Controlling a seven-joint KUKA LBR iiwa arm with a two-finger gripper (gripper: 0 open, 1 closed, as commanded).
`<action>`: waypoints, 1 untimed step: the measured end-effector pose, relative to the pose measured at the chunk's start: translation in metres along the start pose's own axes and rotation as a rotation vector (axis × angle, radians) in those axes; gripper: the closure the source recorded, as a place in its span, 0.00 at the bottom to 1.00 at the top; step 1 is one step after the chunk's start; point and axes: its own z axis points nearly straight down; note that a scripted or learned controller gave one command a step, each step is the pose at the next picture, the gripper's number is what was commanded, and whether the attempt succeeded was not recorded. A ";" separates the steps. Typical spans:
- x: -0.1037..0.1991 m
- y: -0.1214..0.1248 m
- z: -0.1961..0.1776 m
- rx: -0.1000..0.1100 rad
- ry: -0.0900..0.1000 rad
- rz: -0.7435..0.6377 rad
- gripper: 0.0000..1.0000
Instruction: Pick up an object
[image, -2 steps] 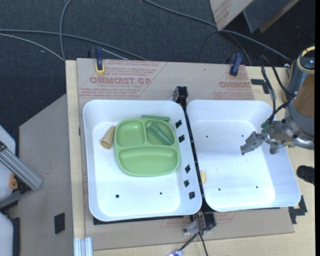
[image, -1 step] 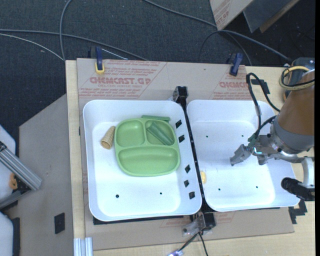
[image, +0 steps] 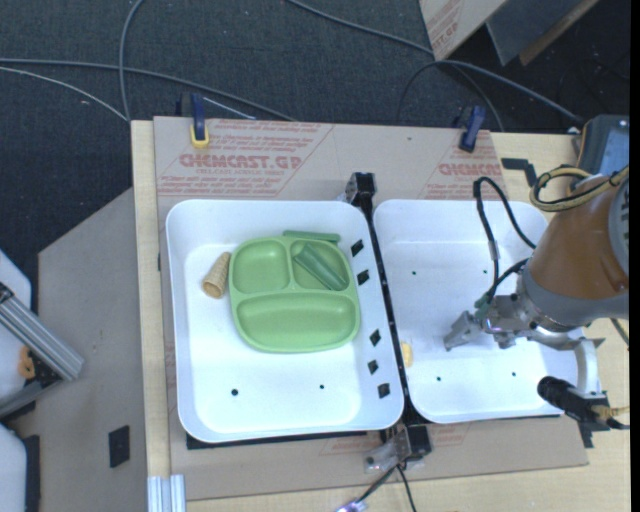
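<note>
Grey metal marks the end effector (image: 462, 331), which sits low over the right bin (image: 440, 400) at the right of the frame, a little below centre, its tip pointing toward the frame's left. Whether it is spread or closed cannot be told from this slanted look down, and nothing shows clamped in it. Behind it the arm (image: 580, 255) rises toward the right edge, wrapped in its orange band, with black cables (image: 487, 225) looping across the upper part of the bin.

Both white bins rest side by side on a tabletop (image: 300, 150) of brown board printed with red lettering, held at its upper edge by a blue clamp (image: 199, 120) at upper left and another (image: 471, 128) at upper right. Around the board lies dark carpet (image: 250, 60) crossed by thin cables, with a pale panel at the frame's left.

In the left bin (image: 200, 400), well apart from the end effector and to its left, a green divided plate (image: 294, 295) lies flat in the upper middle. A darker green piece (image: 322, 263) rests in the plate's upper right compartment. A small tan cone (image: 215, 274) lies just beside the plate's left rim. A small yellowish item (image: 405, 353) sits at the seam between the bins, near the end effector on its left.
</note>
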 end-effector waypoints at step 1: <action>0.001 0.000 0.029 -0.004 0.000 0.000 0.00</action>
